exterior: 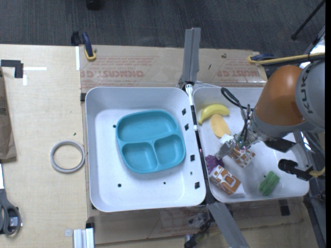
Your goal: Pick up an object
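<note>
My gripper (231, 146) is low in the right bin (289, 190), near its middle, with the grey arm and its orange band (279, 99) rising to the right. A small orange-and-white patterned block (243, 156) lies right beside the gripper's tip, touching or nearly touching it. Just above the gripper sit a yellow banana (213, 111) and a pale yellow piece (220, 125). In front of it lie a purple item (212, 163) and an orange-and-white box (226, 180). A green item (269, 183) rests at the bin's front right.
The left bin (98, 154) holds a blue divided plate (150, 140). A grey post (191, 53) stands behind the wall between the bins. On the bench at the left lie a grey ring (68, 156) and scissors (9, 217).
</note>
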### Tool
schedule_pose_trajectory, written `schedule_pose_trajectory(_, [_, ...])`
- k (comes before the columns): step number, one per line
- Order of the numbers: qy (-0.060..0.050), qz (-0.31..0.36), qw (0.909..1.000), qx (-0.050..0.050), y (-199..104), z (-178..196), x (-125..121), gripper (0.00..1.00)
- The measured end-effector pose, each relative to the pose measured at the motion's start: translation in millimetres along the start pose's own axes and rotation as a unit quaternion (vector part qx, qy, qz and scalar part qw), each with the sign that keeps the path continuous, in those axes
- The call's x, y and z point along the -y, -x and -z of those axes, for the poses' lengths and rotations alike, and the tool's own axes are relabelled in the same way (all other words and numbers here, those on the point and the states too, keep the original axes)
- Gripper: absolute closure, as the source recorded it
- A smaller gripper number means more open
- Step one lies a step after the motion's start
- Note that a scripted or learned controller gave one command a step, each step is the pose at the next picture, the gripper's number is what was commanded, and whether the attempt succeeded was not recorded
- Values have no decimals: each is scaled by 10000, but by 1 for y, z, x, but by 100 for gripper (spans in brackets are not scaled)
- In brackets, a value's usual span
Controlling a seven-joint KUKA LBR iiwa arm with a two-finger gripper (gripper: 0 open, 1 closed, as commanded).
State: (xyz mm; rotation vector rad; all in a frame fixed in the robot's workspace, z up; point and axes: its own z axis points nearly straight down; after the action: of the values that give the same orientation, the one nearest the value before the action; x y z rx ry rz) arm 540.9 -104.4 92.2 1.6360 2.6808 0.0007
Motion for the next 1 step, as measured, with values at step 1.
schedule_pose_trajectory(1, [-6,43,10000,-2,-38,99,-3,0])
